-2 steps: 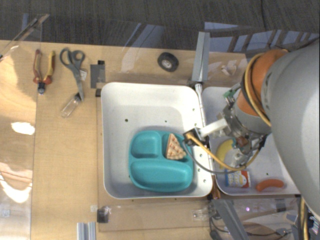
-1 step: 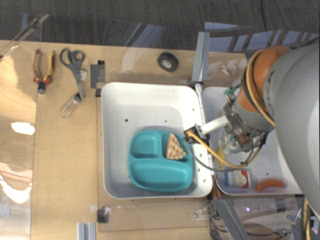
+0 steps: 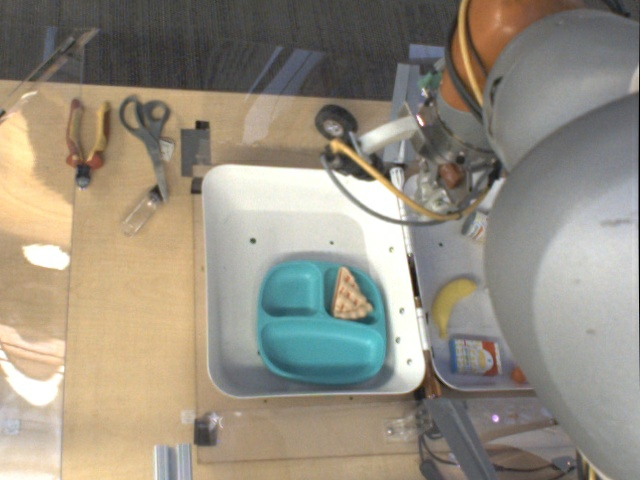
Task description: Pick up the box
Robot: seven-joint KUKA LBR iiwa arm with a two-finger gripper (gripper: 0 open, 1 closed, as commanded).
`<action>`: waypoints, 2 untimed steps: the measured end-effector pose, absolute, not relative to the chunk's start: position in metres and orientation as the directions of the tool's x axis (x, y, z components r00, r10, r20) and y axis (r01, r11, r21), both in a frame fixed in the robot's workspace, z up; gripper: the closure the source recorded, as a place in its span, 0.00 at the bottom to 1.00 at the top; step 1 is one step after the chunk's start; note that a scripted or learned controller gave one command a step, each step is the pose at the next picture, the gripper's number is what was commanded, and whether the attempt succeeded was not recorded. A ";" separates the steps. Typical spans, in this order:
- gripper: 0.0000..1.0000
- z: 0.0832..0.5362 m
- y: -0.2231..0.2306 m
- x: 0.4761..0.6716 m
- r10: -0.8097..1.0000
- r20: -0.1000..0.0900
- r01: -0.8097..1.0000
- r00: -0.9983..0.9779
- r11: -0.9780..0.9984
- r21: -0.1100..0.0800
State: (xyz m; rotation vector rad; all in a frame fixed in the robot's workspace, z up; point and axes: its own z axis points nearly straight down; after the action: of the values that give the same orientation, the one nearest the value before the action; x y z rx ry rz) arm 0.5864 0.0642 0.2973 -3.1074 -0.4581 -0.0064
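The box is a small white carton with blue and red print. It lies flat near the front of the right bin, just below a yellow banana. My gripper hangs over the far end of the right bin, amid yellow cable and wrist hardware, well behind the box and apart from it. The big grey arm hides most of the right bin's right side.
The left bin holds a teal divided plate with a pizza slice in its upper right compartment. A small orange item peeks out beside the box. Scissors and pliers lie on the bench at the far left.
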 end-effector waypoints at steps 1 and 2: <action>1.00 0.237 -0.013 0.590 0.282 -0.001 0.282 0.959 -0.959 0.000; 0.00 0.237 -0.012 0.590 0.283 -0.001 0.283 0.959 -0.959 -0.001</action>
State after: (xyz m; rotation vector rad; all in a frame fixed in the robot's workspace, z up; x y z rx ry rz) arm 0.5899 -0.0124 0.2371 -3.1088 -0.4495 0.0010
